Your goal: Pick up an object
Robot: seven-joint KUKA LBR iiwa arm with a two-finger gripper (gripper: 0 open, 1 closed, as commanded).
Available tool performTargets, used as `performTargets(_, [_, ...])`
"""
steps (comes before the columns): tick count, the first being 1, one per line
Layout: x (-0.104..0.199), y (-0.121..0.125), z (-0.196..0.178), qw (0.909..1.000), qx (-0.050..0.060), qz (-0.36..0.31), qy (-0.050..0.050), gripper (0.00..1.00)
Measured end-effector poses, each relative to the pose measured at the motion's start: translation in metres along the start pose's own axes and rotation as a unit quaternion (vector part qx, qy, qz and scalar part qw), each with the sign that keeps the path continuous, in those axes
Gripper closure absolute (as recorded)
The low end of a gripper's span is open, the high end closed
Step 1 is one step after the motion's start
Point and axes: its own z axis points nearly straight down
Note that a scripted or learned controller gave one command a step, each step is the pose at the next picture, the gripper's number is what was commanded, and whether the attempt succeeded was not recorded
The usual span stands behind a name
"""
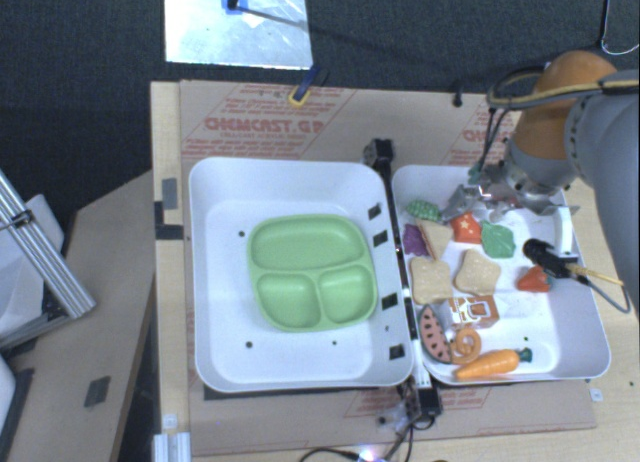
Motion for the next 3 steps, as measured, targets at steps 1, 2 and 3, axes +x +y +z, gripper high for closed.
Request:
performTargets(1, [0.0, 0.001, 0.008, 1.0, -0.001, 0.0, 0.0, 0.0])
performTargets(2, [0.0, 0.002, -0.004, 1.0, -0.003, -0.001, -0.001, 1.0])
performTargets(3, [0.003, 0.006, -0.048, 1.0, -0.003, 0.0, 0.0, 1.0])
